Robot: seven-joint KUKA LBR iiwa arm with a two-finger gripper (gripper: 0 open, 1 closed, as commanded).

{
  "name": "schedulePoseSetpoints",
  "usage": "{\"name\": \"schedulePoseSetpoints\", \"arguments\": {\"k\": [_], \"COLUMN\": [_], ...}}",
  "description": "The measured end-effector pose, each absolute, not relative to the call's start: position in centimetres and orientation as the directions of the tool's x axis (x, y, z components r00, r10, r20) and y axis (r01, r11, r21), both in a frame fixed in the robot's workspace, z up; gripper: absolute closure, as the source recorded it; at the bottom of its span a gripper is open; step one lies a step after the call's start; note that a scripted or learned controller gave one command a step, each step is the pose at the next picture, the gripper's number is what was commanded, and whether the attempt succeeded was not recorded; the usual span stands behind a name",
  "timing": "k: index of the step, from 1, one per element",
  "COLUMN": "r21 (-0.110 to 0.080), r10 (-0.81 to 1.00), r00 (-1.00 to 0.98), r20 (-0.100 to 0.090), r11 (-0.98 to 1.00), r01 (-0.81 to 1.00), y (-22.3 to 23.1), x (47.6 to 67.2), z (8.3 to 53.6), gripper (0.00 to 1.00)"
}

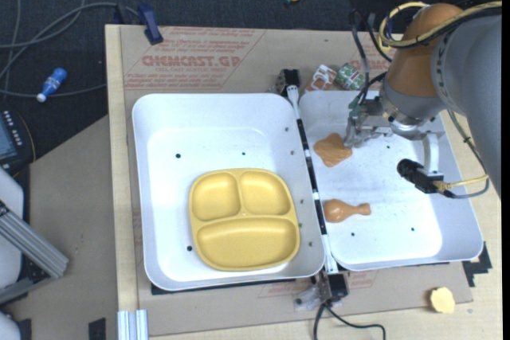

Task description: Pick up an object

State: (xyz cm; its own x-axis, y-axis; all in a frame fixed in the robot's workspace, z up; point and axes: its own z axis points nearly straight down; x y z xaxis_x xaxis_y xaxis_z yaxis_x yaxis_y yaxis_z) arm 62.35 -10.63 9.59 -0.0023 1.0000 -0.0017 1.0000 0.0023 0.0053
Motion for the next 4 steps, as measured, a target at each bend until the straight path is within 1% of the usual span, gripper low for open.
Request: {"name": "schedulePoseSetpoints", "arguments": {"k": [1,2,3,4], "r21": [-0.002,-0.002,-0.007,0.005], "r10": [1.000,1.000,1.000,1.000], "r00": [-0.001,-0.001,0.002,-0.002], "r20": [0.001,0.000,0.002,-0.002], "r11": [0.001,0.001,-0.002,0.002], "r01": [1.000,1.000,1.000,1.000], "y": [-9.5,-9.5,-9.7,-11.0], "x": [61.0,61.0,55.5,60.1], "z": [10.3,10.3,8.3,8.5], "gripper": [1.00,0.00,0.00,0.00]}}
